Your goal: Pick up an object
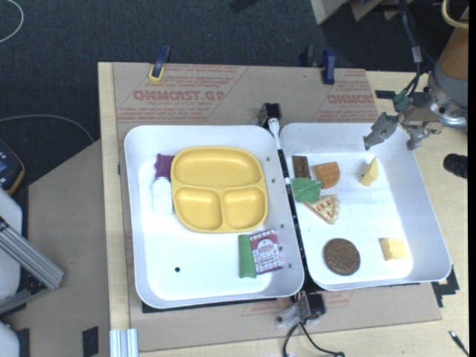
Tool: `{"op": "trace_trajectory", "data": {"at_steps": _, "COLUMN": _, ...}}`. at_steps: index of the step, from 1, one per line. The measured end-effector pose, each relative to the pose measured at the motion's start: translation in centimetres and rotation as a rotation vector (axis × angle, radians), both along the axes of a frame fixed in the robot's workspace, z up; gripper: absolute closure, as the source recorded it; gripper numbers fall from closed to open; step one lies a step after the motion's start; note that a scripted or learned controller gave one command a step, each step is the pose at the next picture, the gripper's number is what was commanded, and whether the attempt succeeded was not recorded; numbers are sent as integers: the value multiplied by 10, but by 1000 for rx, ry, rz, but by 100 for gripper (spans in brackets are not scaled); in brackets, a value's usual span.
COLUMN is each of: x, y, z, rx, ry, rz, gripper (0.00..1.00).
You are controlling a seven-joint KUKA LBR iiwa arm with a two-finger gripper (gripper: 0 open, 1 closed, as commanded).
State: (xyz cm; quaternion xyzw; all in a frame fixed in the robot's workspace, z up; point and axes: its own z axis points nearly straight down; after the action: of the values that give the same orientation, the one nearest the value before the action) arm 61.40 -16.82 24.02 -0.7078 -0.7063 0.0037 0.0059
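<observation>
Two shallow white bins side by side on the bench: left bin [141, 222], right bin [424, 222]. In the left bin, a yellow divided tray [219, 187]; beside its left edge, a purple and white bottle [161, 182]; below it, toward the near wall, a green and red packet [260, 253]. In the right bin, a round brown cookie [342, 256], a pizza slice [323, 208] touching a green leaf [306, 190], an orange piece [326, 174], a dark bar [300, 166], a yellow cube [393, 248], a pale yellow wedge [369, 172]. Gripper [394, 136] over the right bin's far right part, fingers spread apart, gripping nothing, above the pale yellow wedge without touching
</observation>
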Motion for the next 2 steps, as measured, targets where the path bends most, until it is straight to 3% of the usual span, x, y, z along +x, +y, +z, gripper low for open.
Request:
{"op": "trace_trajectory", "data": {"at_steps": 1, "x": 2, "y": 0, "z": 7, "rx": -3, "ry": -13, "rz": 2, "gripper": 0}}
{"op": "trace_trajectory", "data": {"at_steps": 2, "x": 7, "y": 1, "z": -36, "rx": -2, "ry": -8, "rz": 3, "gripper": 0}}
